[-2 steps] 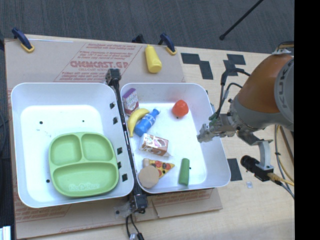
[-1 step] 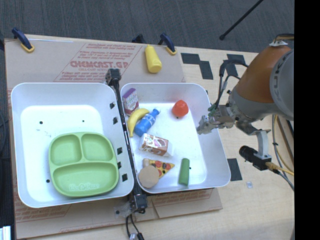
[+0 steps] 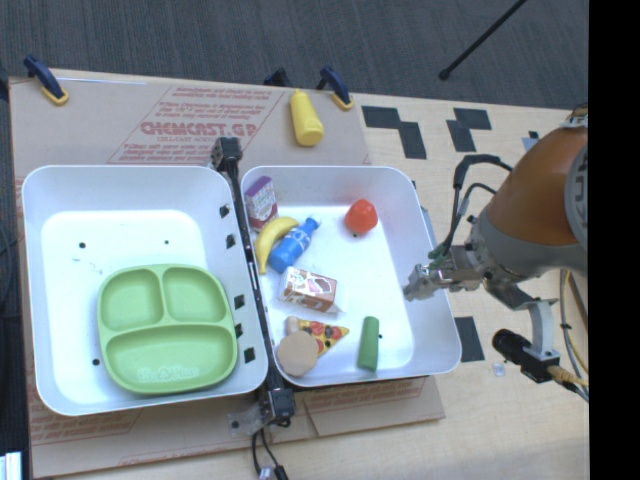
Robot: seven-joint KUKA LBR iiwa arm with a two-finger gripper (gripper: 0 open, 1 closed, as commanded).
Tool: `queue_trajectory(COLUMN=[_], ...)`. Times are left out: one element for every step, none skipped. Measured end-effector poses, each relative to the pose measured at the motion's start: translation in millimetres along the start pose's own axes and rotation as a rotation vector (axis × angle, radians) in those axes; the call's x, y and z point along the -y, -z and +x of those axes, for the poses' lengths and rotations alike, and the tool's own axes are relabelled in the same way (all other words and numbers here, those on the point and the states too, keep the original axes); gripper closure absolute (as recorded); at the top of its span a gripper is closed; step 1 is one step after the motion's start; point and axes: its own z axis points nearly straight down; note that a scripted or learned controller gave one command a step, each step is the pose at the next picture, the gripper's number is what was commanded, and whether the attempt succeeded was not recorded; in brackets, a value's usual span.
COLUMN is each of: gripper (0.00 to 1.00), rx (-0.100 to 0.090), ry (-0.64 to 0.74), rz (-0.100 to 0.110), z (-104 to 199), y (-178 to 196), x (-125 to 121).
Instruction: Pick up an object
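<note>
The right bin (image 3: 425, 218) holds a red tomato-like ball (image 3: 361, 217), a yellow banana (image 3: 270, 238), a blue bottle (image 3: 292, 247), a small brown-and-white carton (image 3: 309, 289), a purple-labelled can (image 3: 262, 200), a pizza slice (image 3: 326, 332), a tan round cookie (image 3: 296, 354) and a green cucumber piece (image 3: 369, 344). My gripper (image 3: 425, 280) hangs over the bin's right rim, to the right of the carton and apart from every object. Nothing shows between its fingers.
The left bin (image 3: 60, 208) holds a green divided plate (image 3: 167, 327). A yellow mustard bottle (image 3: 306, 118) lies on the cardboard behind the bins. Blue clamps (image 3: 46, 79) sit at the back edge. The grey and orange arm (image 3: 535, 203) fills the right side.
</note>
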Motion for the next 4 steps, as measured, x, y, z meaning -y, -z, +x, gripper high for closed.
queue_trajectory(gripper=[1.0,1.0,1.0,1.0], rx=[0.0,0.0,0.001,0.0], ry=[0.0,0.001,-0.002,0.002], rz=[-0.003,0.0,-0.004,-0.001], z=[0,0,0,33], y=[22,13,52,24], x=[-37,-18,-1,-1])
